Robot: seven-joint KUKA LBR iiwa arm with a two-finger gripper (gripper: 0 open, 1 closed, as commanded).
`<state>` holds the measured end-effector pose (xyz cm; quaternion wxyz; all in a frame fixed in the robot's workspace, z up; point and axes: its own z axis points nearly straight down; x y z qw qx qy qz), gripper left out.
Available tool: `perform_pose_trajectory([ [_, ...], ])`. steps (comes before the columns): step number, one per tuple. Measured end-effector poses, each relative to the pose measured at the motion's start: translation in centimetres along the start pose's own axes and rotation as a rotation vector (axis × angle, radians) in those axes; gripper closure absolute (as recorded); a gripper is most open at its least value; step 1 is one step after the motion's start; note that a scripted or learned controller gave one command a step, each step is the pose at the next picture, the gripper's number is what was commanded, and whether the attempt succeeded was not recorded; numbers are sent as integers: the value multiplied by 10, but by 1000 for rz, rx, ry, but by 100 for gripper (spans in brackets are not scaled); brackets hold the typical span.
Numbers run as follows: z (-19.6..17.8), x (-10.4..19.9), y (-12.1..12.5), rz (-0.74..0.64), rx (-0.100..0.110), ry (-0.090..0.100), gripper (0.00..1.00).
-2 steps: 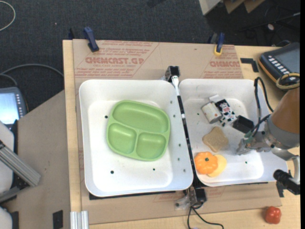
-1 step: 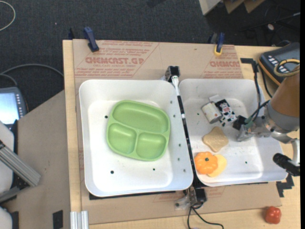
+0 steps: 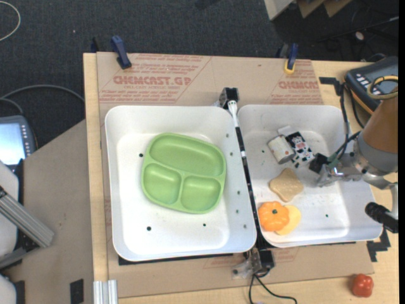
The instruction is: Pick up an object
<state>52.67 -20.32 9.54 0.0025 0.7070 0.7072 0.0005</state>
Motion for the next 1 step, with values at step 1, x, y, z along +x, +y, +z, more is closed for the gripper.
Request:
perform_pose_trajectory([
  [1,-10,0,0,0,-2,-2,100],
])
